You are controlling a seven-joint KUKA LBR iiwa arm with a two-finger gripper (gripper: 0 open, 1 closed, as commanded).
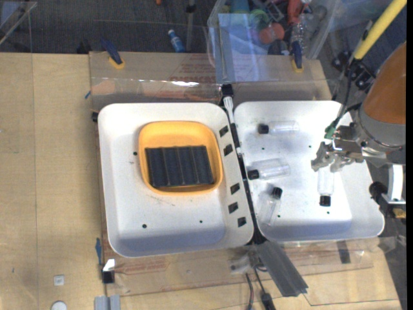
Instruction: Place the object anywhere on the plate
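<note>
Well, on the table sit two white bins: the left bin carries the orange plate. At three o'clock, my claw hovers over the right bin, grip unreadable; clear vials lie below.

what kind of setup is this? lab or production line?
Likely a robotics lab bench, not a line: two white bins taped side by side, an arm reaching in, and a clear tub of mixed toys behind.
</note>
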